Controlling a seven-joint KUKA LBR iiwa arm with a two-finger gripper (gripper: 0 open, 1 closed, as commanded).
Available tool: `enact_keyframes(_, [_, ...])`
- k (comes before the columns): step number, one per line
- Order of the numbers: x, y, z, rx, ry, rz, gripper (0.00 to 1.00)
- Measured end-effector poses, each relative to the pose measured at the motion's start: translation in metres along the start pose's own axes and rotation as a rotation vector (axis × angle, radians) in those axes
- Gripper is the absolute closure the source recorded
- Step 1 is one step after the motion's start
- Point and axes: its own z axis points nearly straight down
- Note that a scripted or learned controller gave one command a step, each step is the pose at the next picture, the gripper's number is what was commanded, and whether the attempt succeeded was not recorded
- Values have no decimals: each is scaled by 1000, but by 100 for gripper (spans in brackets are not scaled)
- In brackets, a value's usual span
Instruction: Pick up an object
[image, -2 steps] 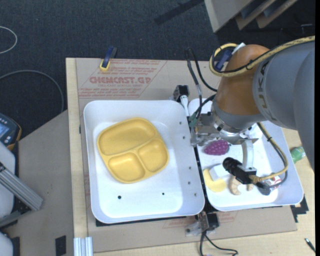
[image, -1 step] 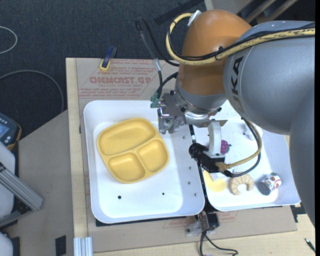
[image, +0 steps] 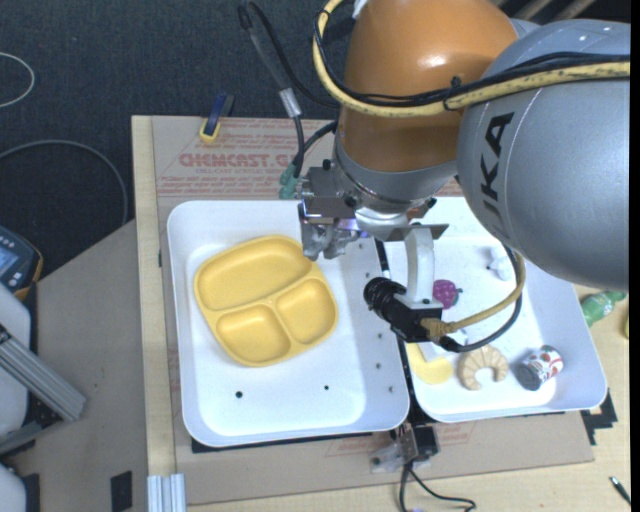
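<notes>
Arm (image: 500, 130) fills the upper right, wrist hanging over the seam between the two bins. Claw (image: 322, 240) sits low at the back edge of the left bin (image: 300, 400), just beside the rim of the yellow divided tray (image: 265, 298). Cannot tell claw state, wrist housing hides it. Nothing visibly gripped.

Step in hand, by judgement: approach, no grasp yet. Nearest candidate is the tray, and it is wide, shallow and smooth, so only a rim pinch would work and a slip looks likely. Small items in the right bin look like easier picks. Claw should come down square on the target, clear of the bin wall and the dangling cable (image: 480, 320).

Left bin holds the tray alone, all three compartments bare.

Right bin (image: 575, 380), largest first: croissant (image: 484, 367), pale yellow piece (image: 433, 370) touching the divider wall, red-and-white item (image: 537, 368), purple item (image: 444, 292), small white bit (image: 497, 265). All lie apart from each other.
</notes>
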Motion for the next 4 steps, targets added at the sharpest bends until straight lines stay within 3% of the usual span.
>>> enact_keyframes(1, [-5, 40, 71, 14, -6, 10, 100])
enact_keyframes(2, [37, 37, 154, 19, -6, 3, 100])
enact_keyframes(3, [41, 47, -37, -12, 4, 4, 100])
enact_keyframes(4, [44, 47, 170, 23, -10, 9, 100])
